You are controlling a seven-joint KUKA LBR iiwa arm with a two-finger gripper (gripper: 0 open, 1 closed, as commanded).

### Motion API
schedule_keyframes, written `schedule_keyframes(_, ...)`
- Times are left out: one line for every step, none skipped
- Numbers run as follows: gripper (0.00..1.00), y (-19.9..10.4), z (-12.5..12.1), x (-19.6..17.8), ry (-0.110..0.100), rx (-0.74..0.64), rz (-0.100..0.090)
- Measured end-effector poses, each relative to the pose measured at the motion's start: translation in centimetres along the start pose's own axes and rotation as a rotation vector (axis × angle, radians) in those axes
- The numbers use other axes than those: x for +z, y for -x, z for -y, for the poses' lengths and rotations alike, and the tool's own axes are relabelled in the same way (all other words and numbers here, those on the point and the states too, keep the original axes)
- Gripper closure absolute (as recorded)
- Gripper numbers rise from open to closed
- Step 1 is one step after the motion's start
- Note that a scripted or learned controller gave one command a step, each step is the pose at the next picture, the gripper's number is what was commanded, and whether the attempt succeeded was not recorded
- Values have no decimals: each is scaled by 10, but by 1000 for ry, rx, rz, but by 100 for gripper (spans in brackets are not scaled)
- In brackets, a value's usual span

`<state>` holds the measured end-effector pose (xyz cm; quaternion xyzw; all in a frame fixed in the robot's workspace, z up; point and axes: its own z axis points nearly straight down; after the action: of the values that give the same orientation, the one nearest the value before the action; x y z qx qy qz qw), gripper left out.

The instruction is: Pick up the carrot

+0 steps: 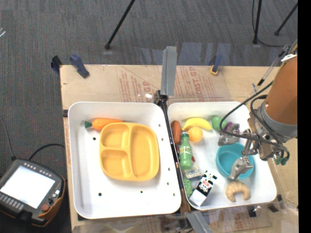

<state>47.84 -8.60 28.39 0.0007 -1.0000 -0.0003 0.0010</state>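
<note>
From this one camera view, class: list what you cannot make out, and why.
- Carrot: lower edge hidden behind the yellow divided plate.
- Gripper: finger state unclear, too cluttered above the blue bowl.
- Arm: cut off by the right edge.
- Green bottle: label too small to read.

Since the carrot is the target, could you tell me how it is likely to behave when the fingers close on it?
The carrot looks like a smooth, rigid toy, so it probably won't flex but may slip. Its rounded, tapered body could roll or squirt sideways. It lies against the yellow tray near the bin wall, leaving little room beside it.
</note>
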Motion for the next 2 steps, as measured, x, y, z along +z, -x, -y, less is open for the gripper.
schedule_keyframes(0,45,-53,101,2,-39,-9)
schedule_keyframes(0,64,3,184,-1,-93,9)
